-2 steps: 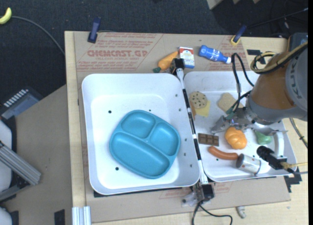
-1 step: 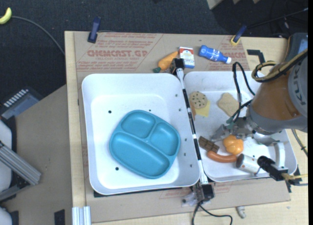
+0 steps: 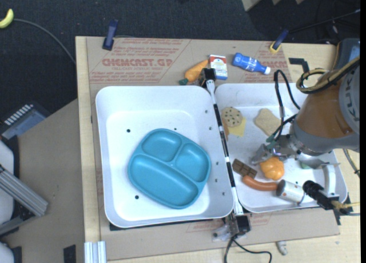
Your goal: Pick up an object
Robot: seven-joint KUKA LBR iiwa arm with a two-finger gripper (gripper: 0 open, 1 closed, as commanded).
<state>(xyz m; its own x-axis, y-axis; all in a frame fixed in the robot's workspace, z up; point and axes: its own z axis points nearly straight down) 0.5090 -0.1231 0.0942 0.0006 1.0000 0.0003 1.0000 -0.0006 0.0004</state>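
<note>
A blue tray (image 3: 169, 167) lies in the left bin (image 3: 111, 113). Right of centre, in the right bin (image 3: 246, 93), the claw (image 3: 267, 152) hangs just above an orange (image 3: 272, 168); its grip I cannot tell. A sausage (image 3: 258, 183) lies below.

Left bin (image 3: 108, 142) holds a divided tray (image 3: 168, 167); right bin (image 3: 246, 93) holds cracker (image 3: 267, 120), orange (image 3: 272, 168), sausage (image 3: 258, 184); bottle (image 3: 250, 63) lies behind.
</note>
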